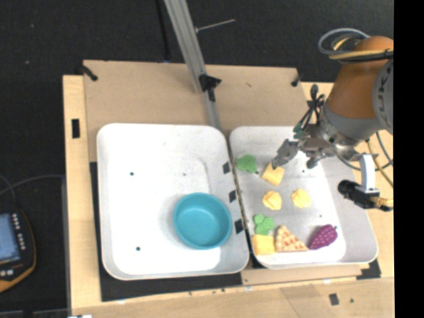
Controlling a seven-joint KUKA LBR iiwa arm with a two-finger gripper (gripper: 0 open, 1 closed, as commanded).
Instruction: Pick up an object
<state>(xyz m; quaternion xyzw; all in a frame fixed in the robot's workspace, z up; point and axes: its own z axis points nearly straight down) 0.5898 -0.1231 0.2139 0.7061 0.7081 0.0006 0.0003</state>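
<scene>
My gripper (297,158) hangs over the upper part of the right bin (351,244), fingers spread open with nothing between them. Its left fingertip (282,159) stands just above a yellow wedge (273,175). A green toy (246,163) lies to the left of that wedge. Lower down lie two small yellow pieces (271,200) (301,198), a second green piece (263,224), a yellow block (263,244), a pizza slice (289,240) and purple grapes (322,236).
A blue bowl (202,220) sits in the lower right of the left bin (132,151). A grey pole (189,38) slants up from between the bins at the back. The bins' shared wall (233,191) runs close to the green toys.
</scene>
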